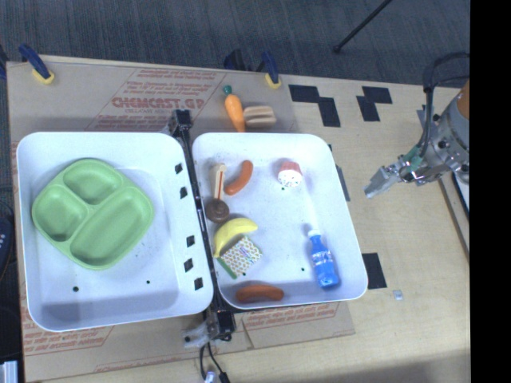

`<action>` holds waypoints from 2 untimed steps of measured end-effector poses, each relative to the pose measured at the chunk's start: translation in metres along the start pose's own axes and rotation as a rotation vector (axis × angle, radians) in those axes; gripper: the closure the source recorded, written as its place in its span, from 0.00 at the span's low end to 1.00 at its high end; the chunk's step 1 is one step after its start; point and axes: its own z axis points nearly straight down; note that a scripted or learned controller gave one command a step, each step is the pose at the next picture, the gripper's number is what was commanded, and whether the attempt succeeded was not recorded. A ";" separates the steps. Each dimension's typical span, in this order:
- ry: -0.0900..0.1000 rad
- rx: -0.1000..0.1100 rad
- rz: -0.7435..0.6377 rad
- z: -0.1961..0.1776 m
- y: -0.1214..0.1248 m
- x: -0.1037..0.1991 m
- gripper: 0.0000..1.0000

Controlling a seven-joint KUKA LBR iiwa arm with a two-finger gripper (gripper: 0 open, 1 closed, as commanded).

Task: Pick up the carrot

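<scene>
The carrot [233, 110] lies on the tabletop [399, 238] outside the bins, just past the far rim of the right bin [339, 214], with a small hot-dog bun [259, 116] touching its right side. The hand [386, 180] hovers over bare tabletop to the right of that bin, well apart from the carrot and grasping nothing; whether its fingers are spread or closed cannot be told. The right bin holds a sausage [239, 178], a red-and-white piece [289, 173], a banana [234, 233], a patterned block [240, 255], a blue bottle [322, 261] and another sausage [259, 293]. The left bin [48, 309] carries a green divided plate [92, 211].
</scene>
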 end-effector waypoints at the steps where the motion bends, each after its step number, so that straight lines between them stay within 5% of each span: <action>1: 0.002 0.001 -0.352 0.095 -0.003 -0.014 1.00; 2: -0.002 -0.001 -0.680 0.014 0.003 0.010 1.00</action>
